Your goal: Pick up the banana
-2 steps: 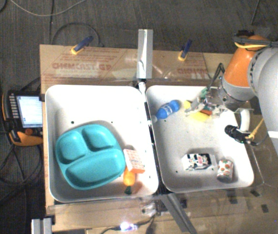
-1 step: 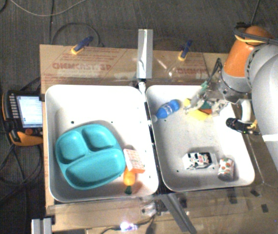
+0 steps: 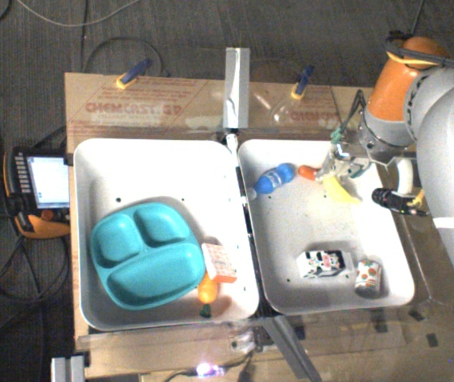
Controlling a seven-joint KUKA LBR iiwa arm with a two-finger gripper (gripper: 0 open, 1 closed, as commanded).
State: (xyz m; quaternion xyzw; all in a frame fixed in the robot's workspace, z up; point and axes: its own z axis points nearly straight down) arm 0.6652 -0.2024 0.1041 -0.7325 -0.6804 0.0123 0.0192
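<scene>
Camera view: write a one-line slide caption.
Pincer poised at the banana in the right bin; teal tray in the left bin.

Lighting: even, overhead, moderately bright. White bins (image 3: pixel 163 153) slightly overexposed; soft shadows beneath objects. Dark floor (image 3: pixel 44 38) underexposed. Focus: mildly soft, grainy throughout.

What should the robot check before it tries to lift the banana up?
1. Banana located, in the right bin at its far right corner: ok.
2. Hand positioned over the banana: ok.
3. Banana between the hand's fingers: cannot tell.
4. Orange thing and blue bottle stay out of the grip: ok, both lie left of the banana.
5. Bin wall close to the hand, room to lift: cannot tell.
</scene>
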